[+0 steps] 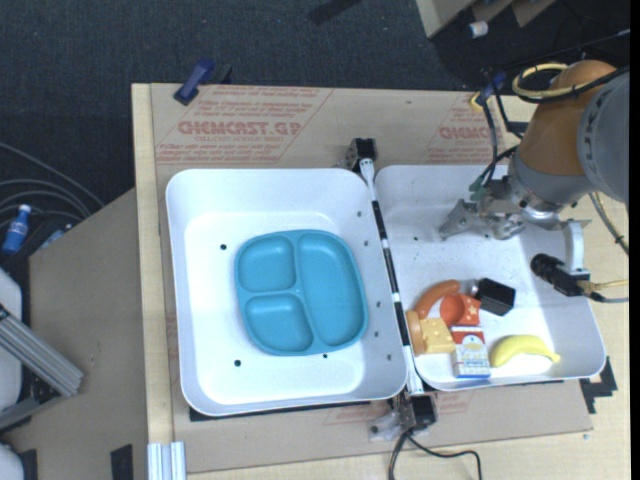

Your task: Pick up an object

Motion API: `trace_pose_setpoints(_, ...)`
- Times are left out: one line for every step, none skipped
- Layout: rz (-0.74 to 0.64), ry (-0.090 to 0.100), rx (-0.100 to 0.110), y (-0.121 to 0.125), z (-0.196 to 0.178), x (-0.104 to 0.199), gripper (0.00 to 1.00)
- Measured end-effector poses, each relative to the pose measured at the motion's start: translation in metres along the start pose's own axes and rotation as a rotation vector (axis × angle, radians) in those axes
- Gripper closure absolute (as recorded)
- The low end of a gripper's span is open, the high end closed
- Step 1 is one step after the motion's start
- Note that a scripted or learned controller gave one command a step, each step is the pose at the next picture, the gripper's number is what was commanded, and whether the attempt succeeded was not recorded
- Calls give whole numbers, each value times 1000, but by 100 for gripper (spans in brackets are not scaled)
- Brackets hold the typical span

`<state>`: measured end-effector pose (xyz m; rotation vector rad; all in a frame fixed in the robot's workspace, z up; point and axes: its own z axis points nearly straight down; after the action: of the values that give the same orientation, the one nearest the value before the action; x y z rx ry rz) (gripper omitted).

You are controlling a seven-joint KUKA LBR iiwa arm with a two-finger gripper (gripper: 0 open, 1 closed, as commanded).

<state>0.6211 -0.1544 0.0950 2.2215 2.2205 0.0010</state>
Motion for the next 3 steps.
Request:
trace_pose_setpoints(-2,0,0,46,10,4,0)
trace_pose_setpoints(-3,-2,-2,46,-1,4,100)
trace_pose_setpoints(-3,-2,-2,46,-1,4,0)
